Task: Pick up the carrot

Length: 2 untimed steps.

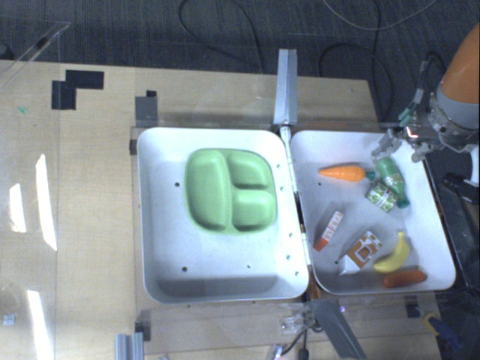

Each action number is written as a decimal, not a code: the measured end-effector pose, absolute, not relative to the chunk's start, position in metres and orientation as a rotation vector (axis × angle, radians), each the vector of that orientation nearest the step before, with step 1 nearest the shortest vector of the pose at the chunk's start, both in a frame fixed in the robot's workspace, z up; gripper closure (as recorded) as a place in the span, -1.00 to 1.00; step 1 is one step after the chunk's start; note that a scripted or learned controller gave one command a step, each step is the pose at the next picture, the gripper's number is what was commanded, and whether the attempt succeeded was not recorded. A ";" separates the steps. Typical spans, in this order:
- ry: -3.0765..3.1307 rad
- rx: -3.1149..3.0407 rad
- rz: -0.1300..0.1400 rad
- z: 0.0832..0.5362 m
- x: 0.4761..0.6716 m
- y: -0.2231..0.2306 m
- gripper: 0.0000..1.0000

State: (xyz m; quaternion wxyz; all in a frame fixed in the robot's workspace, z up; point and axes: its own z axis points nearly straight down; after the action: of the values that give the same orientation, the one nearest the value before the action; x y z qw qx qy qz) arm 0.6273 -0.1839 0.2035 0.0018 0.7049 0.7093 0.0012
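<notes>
The carrot (342,174) is lying flat in the right bin (431,201), near its far wall, tip pointing toward the green tray (229,190). A green packet (388,180) is lying just beside the carrot. The gripper (401,142) is being held beyond the packet; finger state cannot be told.

The orange carrot (343,174) lies flat, green-tipped end pointing right, upper right bin.

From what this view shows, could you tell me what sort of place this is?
Probably a robotics lab bench: two white bins sit side by side, toy food like a carrot and banana fills one, and cables trail across the carpet.
</notes>
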 end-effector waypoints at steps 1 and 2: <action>2.392 2.030 0.006 0.093 0.621 -0.102 -1.00; 2.344 2.110 -0.018 0.085 0.665 -0.098 -1.00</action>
State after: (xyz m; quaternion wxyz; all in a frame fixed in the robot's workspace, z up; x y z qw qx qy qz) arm 0.6654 -0.0983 0.0845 -0.0062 0.6689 0.7433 -0.0057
